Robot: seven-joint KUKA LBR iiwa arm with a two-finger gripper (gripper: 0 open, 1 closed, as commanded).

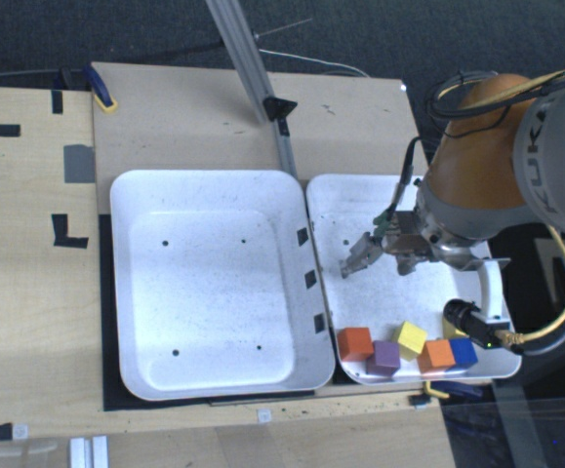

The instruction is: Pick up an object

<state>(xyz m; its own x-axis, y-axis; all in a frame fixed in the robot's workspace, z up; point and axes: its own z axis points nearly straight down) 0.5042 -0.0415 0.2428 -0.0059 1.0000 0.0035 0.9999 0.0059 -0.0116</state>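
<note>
Several small cubes lie along the near edge of the right bin [355,195]: a red-orange cube [355,342], a purple cube [386,357], a yellow cube [412,337], an orange cube [437,355] and a blue cube [464,353]. My gripper [381,258] hangs over the middle of the right bin, well behind the cubes. It is open, with one finger out to the left and the other to the right, and nothing sits between them.
The left bin [126,198] sits beside the right one, their rims touching. A slanted metal pole [248,57] rises from the bench behind the bins. The grey arm with its orange band [487,164] covers the right bin's right side.
</note>
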